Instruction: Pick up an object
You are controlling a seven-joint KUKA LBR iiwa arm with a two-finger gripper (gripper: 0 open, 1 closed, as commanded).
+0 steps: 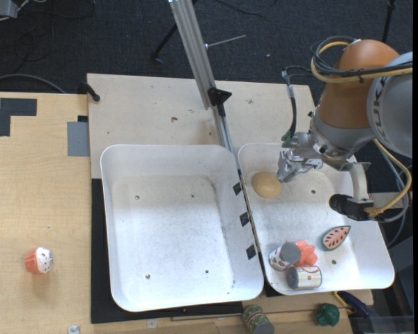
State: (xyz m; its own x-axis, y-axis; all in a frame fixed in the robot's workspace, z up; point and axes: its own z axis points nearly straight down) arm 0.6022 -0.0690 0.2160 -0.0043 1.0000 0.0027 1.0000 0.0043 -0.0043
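A tan rounded object, like a bread roll, lies in the upper left part of the right bin. My gripper hangs just to its right and slightly above it, close to its edge. Nothing shows between the fingers. Near the bin's front lie a grey and orange toy, a small can-like cylinder and a watermelon slice toy.
The left bin sits beside the right one, split off by a metal divider with black clips. A slanted aluminium rail rises behind the bins. A small red and white object lies on the wooden bench at left. Green items sit past the front rim.
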